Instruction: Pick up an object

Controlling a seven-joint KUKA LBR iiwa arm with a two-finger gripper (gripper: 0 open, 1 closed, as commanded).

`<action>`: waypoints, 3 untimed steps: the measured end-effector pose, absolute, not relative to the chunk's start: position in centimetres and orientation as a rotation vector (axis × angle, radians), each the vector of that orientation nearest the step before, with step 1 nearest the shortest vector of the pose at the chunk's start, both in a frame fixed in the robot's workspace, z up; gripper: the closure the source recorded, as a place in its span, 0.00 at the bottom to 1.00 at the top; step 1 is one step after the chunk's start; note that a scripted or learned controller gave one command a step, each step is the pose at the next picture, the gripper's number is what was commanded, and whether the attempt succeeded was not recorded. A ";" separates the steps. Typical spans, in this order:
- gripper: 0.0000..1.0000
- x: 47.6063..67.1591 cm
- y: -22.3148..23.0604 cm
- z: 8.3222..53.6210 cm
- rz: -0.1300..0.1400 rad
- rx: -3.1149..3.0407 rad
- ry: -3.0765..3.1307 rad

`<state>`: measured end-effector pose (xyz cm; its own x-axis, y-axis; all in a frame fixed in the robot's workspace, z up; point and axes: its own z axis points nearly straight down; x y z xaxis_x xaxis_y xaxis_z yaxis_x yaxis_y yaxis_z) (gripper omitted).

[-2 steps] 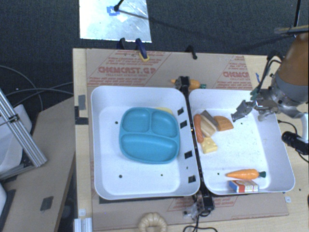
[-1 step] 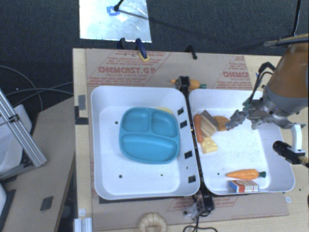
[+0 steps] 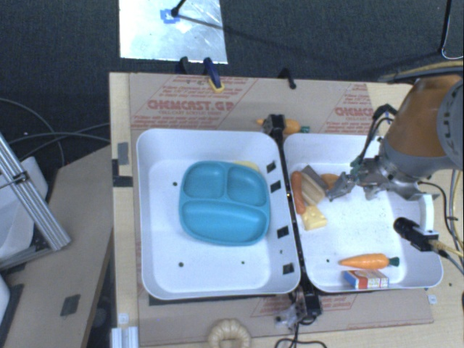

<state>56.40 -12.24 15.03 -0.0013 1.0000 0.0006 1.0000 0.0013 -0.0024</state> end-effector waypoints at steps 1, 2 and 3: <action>0.00 56.1 -12.8 10.6 0.002 -2.219 -2.221; 0.00 56.2 -12.8 8.3 0.001 -2.220 -2.222; 1.00 56.3 -12.8 9.5 -0.003 -2.222 -2.223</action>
<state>56.26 -12.81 9.51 -0.0007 1.0000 -0.0001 1.0000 0.0007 0.0025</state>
